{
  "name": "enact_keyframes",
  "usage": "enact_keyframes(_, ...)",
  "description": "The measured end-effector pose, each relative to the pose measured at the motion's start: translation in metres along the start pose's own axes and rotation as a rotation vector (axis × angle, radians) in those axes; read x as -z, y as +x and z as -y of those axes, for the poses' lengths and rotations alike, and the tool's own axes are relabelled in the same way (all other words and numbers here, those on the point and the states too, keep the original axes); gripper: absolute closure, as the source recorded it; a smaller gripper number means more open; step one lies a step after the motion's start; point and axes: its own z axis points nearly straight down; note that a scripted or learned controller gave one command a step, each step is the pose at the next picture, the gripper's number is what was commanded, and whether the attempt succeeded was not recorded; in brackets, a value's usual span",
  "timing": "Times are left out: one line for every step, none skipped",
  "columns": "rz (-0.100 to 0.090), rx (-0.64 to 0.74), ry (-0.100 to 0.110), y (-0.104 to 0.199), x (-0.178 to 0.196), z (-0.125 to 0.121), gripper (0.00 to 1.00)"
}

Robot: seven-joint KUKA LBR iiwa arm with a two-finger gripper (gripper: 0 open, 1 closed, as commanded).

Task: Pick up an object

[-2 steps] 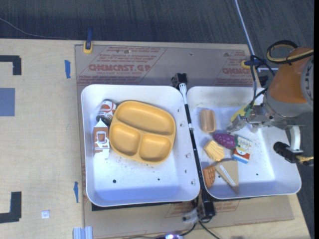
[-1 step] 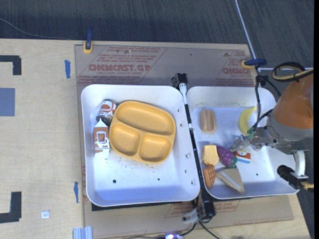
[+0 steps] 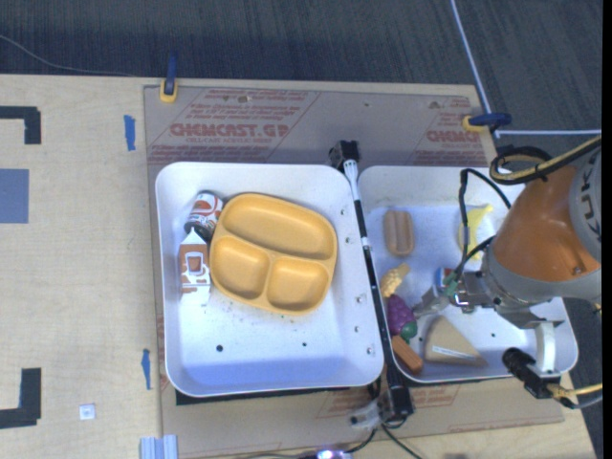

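You've got the arm (image 3: 545, 242) reaching in from the right, hunched low over the right bin (image 3: 564, 347), orange band up top. The gripper (image 3: 449, 293) is down among the toys near the middle of that bin, but its tip is a small dark tangle from this angle, so you cannot tell whether it is apart, together or clamped on anything.

Nothing is visibly held. Just beside the gripper, towards the divider, you have the purple grapes (image 3: 399, 312), and below them a green piece (image 3: 409, 331), too small to name. The toy corn cob (image 3: 393, 279) lies just above the grapes, its long axis tilted, tip pointing up and right. Further up, the hot dog (image 3: 399, 231) lies well apart from the gripper, long axis running straight up and down the view, along the divider. At the bottom of the bin, the sandwich wedge (image 3: 449, 342) lies flat, its point aimed up towards the gripper. Next to it, the orange carrot piece (image 3: 406, 355) lies at a slant by the bin's lower left corner. A yellow item (image 3: 475, 226) is half hidden behind the arm.

In the left bin (image 3: 191, 352), the yellow divided plate (image 3: 273, 251) lies face up, tilted, long axis running up-left to down-right. A small can (image 3: 202, 214) and an orange-and-white carton (image 3: 193, 266) are wedged against its left edge.
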Motion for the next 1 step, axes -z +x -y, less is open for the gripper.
enact_keyframes(0.011,-0.004,-0.010,-0.0049,0.0115,-0.0021,1.00)
